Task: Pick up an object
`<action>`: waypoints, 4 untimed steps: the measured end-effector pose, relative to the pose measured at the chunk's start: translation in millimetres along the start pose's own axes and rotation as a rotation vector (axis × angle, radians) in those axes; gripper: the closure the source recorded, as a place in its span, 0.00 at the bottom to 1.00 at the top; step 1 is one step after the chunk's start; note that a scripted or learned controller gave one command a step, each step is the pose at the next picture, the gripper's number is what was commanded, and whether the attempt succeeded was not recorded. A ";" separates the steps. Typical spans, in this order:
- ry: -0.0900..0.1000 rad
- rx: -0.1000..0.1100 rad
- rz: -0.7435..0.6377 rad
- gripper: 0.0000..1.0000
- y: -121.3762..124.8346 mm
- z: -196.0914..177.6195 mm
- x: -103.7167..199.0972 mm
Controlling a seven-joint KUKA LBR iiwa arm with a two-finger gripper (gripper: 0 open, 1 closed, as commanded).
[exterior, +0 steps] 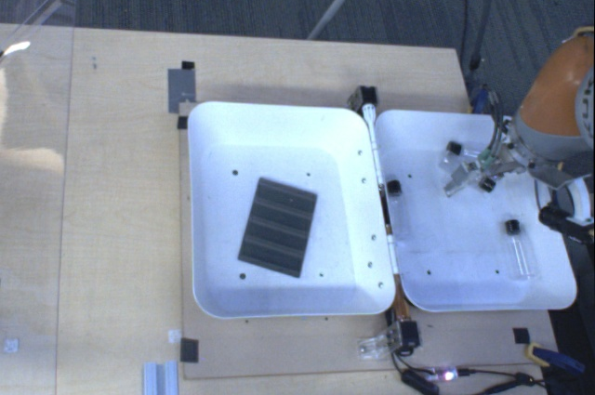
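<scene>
Leftmost, at the middle of the left bin (209,198), lies a dark ribbed slab (278,226), flat on the floor with its long axis tilted a little off the near-far line. Across the shared rim, the gripper (474,172) hangs over the right bin (558,286), its clear fingers spread apart with nothing between them. So the slab lies well to the gripper's left and somewhat nearer the camera; I judge a grasp across its short width likeliest.

Pale wooden bench (112,198) bearing two white bins (214,282) side by side
</scene>
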State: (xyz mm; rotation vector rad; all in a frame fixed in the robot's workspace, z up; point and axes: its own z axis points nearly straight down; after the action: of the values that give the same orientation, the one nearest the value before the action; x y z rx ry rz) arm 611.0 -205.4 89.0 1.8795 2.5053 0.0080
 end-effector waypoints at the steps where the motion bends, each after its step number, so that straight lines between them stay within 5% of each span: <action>1: 0.020 0.043 -0.014 0.00 46.3 1.7 -18.6; 2: 0.013 0.044 -0.017 1.00 45.5 -7.4 -20.8; 3: 0.001 0.000 -0.051 1.00 74.7 -128.6 35.7; 4: 0.003 0.004 0.179 1.00 91.0 -152.2 135.6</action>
State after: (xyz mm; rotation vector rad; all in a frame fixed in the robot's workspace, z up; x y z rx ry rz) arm 658.7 -49.5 241.5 2.0998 2.3313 0.0070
